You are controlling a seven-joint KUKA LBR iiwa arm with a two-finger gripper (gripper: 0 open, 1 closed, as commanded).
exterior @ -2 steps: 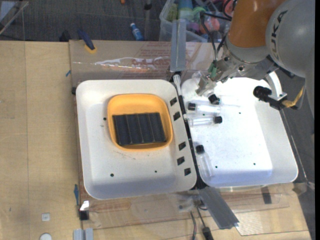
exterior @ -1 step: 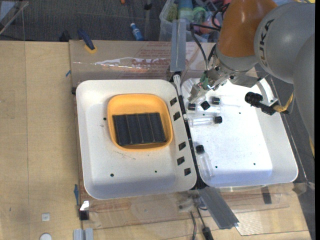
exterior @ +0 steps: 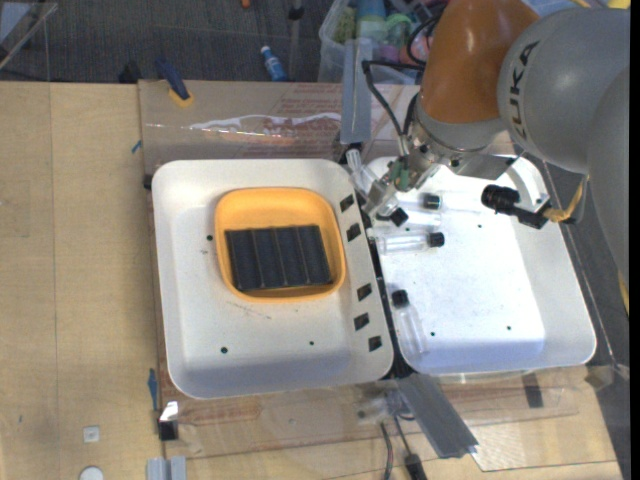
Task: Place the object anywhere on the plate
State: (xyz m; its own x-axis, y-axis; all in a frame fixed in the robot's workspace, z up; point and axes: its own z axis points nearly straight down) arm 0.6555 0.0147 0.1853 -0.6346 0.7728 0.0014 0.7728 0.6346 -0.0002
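A shallow, rounded-square orange plastic plate (exterior: pixel 281 241) lies flat in the left white bin, in the centre-left of the frame, nearer that bin's upper edge. Resting on the plate, a dark grey, ribbed rectangular block (exterior: pixel 278 258) lies flat with its long side roughly parallel to the plate's lower rim; it covers most of the plate's floor, with orange rim showing on all sides.

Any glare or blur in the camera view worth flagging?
Camera view: the right bin is nearly blown out white; the hand is soft and cluttered; the dark ridged object on the yellow plate stays sharp; soft, even shadows.
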